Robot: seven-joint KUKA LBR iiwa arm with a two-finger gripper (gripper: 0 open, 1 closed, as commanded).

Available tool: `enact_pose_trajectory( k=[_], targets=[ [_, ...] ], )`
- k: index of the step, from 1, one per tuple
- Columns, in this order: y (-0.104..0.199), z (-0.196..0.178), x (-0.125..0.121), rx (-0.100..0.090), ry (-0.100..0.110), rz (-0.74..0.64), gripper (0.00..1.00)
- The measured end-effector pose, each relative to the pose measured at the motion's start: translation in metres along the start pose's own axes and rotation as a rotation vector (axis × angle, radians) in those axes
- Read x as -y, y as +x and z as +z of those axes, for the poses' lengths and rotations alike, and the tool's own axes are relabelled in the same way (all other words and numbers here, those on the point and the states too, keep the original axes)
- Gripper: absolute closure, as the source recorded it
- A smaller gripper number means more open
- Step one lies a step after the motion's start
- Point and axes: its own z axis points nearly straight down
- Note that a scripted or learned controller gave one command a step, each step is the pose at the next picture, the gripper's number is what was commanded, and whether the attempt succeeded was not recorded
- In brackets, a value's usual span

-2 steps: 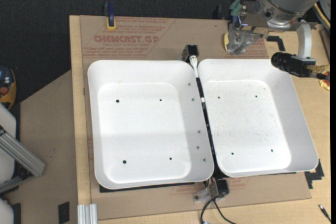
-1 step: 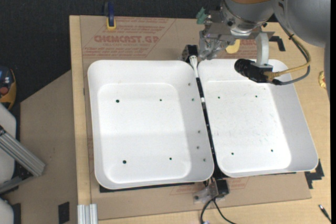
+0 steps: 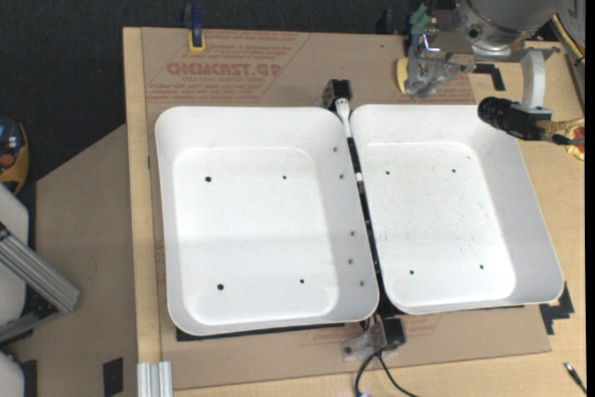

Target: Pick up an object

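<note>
The hand (image 3: 429,79) hovers beyond the right bin's (image 3: 521,191) far rim, over the table (image 3: 232,70); a yellowish object (image 3: 406,75) sits just beside it. A blue clamp (image 3: 194,25) stands far left.

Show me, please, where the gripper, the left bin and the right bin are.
gripper (image 3: 426,81): camera view, between its fingertips.
left bin (image 3: 249,228): camera view, bare floor.
right bin (image 3: 437,223): camera view, bare floor.
</note>
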Motion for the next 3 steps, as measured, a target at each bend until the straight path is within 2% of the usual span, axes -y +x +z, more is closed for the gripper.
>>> enact_pose_trajectory(
  k=[1, 2, 3],
  targets=[
    [0.042, 0.08, -0.039, -0.005, 0.014, -0.009, 1.0],
    [0.087, -0.051, -0.045, -0.006, -0.012, -0.012, 1.0],
    [0.111, 0.034, -0.042, -0.003, 0.015, -0.009, 1.0]
  ],
)
